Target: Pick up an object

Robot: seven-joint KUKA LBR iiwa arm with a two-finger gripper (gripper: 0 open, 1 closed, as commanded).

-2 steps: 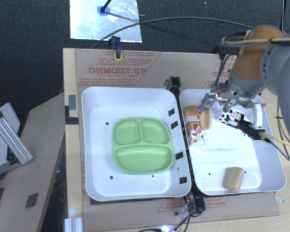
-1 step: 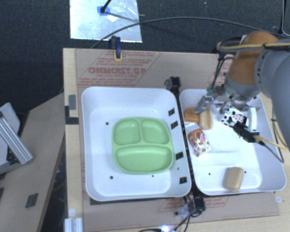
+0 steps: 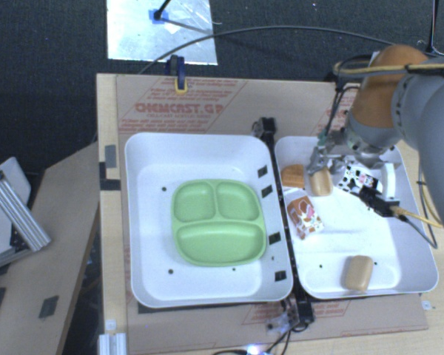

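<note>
Camera view: the two-finger gripper (image 3: 320, 170) hangs over the right white bin (image 3: 399, 272), a small tan cylinder-shaped piece (image 3: 320, 182) seemingly pinched between its fingers, standing roughly upright just right of a rounded orange-brown block (image 3: 292, 176)

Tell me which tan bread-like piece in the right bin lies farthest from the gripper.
The tan block near the right bin's front edge, alone; the other two pieces sit by the gripper.
</note>
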